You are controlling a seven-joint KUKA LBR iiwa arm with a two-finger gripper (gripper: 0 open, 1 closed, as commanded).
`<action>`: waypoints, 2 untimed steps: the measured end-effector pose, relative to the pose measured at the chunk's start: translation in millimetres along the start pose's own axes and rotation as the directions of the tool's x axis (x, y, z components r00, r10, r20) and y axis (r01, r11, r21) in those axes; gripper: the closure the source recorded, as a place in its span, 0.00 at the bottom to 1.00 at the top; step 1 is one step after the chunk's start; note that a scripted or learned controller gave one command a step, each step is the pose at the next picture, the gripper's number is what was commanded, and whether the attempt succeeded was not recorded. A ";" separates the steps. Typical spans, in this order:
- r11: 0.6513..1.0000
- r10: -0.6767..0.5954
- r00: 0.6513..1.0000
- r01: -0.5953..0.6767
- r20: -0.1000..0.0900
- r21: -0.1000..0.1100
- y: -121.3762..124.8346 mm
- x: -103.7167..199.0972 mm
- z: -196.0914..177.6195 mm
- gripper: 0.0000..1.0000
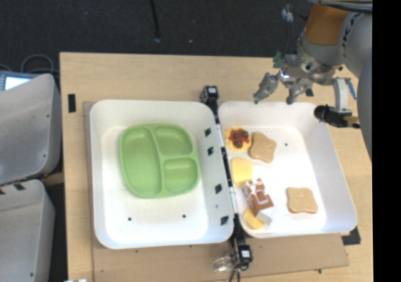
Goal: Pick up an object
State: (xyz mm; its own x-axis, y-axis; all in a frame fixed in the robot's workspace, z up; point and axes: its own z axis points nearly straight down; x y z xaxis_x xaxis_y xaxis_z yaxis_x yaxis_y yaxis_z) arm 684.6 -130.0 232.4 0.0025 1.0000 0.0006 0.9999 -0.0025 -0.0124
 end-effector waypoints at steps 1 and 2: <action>1.000 -0.001 1.000 0.001 0.001 -0.014 2.4 0.2 -9.4 0.00; 1.000 -0.003 1.000 0.003 0.003 -0.012 1.8 -1.4 32.0 0.00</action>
State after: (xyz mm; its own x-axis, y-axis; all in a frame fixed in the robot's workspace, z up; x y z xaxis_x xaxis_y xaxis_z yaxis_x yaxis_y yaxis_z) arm 686.0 -131.4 200.4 -0.0001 1.0000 -0.0021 1.0000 0.0001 -0.0008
